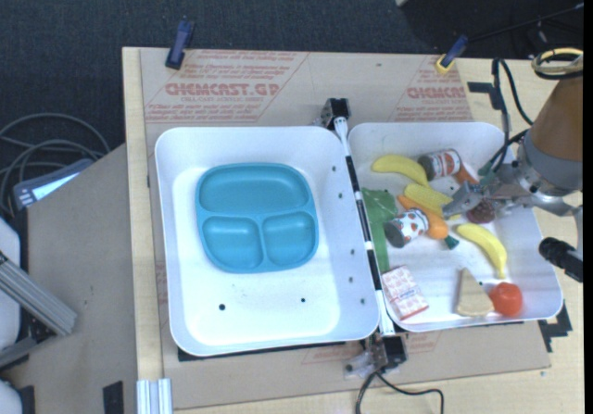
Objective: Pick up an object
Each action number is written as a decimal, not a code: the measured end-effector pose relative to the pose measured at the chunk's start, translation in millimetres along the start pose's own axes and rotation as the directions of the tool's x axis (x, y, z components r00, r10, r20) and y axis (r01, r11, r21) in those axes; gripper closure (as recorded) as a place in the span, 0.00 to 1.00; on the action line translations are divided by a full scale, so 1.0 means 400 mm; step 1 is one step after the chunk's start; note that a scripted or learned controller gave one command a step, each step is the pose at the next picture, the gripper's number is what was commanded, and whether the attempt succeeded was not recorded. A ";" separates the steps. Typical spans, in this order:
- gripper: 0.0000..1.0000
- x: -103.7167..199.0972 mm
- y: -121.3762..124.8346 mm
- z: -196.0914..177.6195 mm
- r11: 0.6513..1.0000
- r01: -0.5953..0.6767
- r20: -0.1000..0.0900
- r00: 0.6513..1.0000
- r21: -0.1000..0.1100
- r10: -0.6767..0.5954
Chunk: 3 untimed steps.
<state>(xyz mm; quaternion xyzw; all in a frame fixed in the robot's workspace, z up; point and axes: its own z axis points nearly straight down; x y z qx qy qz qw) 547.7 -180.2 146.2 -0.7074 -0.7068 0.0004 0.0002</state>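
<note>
Dark carpet is surrounding a tabletop (pixel 278 79) covered with printed brown board, and two white bins are sitting on it side by side. Inside the right bin (pixel 519 139), small toy foods are lying crowded: a yellow banana (pixel 400 167) near the far side, a corn cob (pixel 426 197) beside it, a can (pixel 440 164) just behind, a second banana (pixel 487 245) toward the right, a green leafy piece (pixel 378 211) along the left wall, a red-and-white packet (pixel 404 293) near the front left corner, a tan wedge (pixel 471 295) and a red tomato (pixel 506 298) by the front rim. The gripper (pixel 473 202) is reaching in from the right, hanging low over the middle of the pile between corn and second banana; whether its fingers are parted or closed cannot be told, and nothing is visibly held. The left bin (pixel 176 218) is holding a blue divided plate (pixel 257 216), with bare white floor showing along its front.
</note>
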 end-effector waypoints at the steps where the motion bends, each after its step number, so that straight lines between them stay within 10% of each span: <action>1: 0.00 0.197 0.058 0.156 1.000 0.003 -0.002 1.000 0.002 -0.003; 2: 1.00 0.194 0.060 0.129 1.000 0.000 -0.001 1.000 -0.001 0.000; 3: 1.00 0.396 0.110 -0.098 1.000 0.003 -0.002 1.000 -0.003 -0.003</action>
